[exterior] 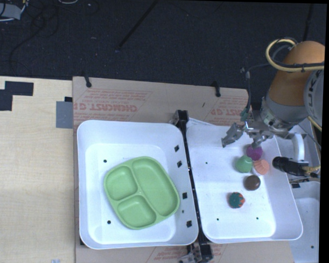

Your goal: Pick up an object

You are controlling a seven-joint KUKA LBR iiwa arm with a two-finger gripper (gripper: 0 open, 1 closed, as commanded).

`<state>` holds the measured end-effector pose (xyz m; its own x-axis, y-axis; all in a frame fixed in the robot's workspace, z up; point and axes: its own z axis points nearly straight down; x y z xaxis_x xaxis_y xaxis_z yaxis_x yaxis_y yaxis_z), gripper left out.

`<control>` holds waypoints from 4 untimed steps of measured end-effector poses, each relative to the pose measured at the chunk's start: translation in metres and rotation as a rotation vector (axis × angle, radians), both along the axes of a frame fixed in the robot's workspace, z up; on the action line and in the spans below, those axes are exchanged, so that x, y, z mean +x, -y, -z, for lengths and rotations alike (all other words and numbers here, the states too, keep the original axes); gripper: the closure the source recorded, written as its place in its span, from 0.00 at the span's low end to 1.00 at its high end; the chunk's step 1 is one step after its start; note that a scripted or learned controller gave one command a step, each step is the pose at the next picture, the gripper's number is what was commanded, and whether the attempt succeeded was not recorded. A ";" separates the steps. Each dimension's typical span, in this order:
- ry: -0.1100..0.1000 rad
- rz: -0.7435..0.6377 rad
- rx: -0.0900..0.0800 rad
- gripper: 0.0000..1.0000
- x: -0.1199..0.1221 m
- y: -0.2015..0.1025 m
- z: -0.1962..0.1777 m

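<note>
My claw [245,135] hangs over the upper right part of the right bin [217,157], its two fingers spread apart: one finger [231,137] points down and left, the other [258,141] sits just above a small purple object [255,153]. Nothing is pinched between them.

The small things I could take all lie in the right bin, bunched toward its right side. The purple object is topmost, partly hidden under my finger, so I can't quite make out its shape. Just below it lies a green ball [244,164], and touching that on the right is a pale orange piece [262,166]. A little lower rests a brown round object [252,182], and below and left of that, set apart from the cluster, a ball [236,200] of green with red patches.

The left bin [88,152] holds a light green divided plate [141,192] with three compartments, lying flat and turned at an angle. Both bins sit side by side on a sheet of cardboard [133,103] with red printing, which rests on the pale wooden tabletop [28,177].

My arm [293,79], grey with its orange band, comes in from the right, above the right bin's far corner.
</note>
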<state>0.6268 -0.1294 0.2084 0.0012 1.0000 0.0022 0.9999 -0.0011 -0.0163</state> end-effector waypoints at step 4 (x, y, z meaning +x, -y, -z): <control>0.012 -0.001 -0.001 0.00 -0.003 0.000 0.122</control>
<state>0.6236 -0.1294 0.0864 0.0000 1.0000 0.0010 1.0000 0.0000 -0.0048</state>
